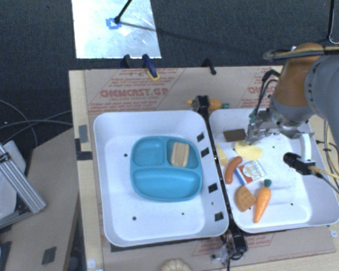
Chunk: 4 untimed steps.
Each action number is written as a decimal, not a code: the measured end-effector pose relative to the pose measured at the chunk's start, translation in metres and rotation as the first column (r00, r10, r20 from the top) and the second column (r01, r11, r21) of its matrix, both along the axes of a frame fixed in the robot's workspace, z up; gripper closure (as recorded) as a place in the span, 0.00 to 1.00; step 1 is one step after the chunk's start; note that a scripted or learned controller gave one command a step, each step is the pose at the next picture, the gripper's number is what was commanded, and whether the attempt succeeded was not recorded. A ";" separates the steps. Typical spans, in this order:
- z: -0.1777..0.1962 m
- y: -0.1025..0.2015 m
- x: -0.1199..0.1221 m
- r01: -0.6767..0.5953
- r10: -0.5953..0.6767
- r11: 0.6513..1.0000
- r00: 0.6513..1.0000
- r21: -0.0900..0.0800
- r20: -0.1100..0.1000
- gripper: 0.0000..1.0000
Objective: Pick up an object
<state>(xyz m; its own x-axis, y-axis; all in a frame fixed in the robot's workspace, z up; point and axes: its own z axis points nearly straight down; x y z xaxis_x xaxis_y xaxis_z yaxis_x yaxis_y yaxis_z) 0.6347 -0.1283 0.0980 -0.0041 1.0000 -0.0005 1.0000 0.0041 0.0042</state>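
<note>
Reading from the left, you first meet the left bin (112,181), shallow smooth white plastic with rounded corners, set on the bench (132,91). In it lies a blue plate (161,181), glossy and moulded into three compartments. A tan slab (180,154) like a slice of bread sits in the plate's upper right compartment.

Cross to the right bin (300,207), where the loose things lie. Nearest the divide is an orange-red sausage (233,169), smooth, round-ended and lying at a slant. Above it sits a flat, dull brown rectangle (235,135). Just right of that is a thin pale yellow slice (249,152) with a curved edge. Below the slice is a small white packet (253,170) with red print. Lower still, a rough brown biscuit (245,198) lies just beside a tapered carrot (262,204) with a green top.

The claw (254,135) hangs over the upper part of this bin, its tip between the brown rectangle and the yellow slice. You cannot tell whether it is spread or pressed together, and nothing shows in its grip.

You are most likely at the approach, with the yellow slice the nearest candidate and nothing lifted yet. A slice that thin lies flush with the bin floor, so the next move calls for a low, well-centred descent before closing. The sausage or carrot would probably give a surer hold.
</note>
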 end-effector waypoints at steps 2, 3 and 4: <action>0.104 -0.006 0.004 0.000 0.000 1.000 1.000 -0.001 0.003 1.00; 0.128 -0.006 0.005 -0.002 0.002 1.000 1.000 0.000 0.000 1.00; 0.120 0.043 -0.028 -0.004 0.004 1.000 1.000 0.002 -0.006 1.00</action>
<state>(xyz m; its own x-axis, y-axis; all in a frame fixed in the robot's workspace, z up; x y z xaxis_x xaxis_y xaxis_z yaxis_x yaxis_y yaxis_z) 0.6071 -0.0849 0.2178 -0.0082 1.0000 0.0013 1.0000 0.0082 -0.0013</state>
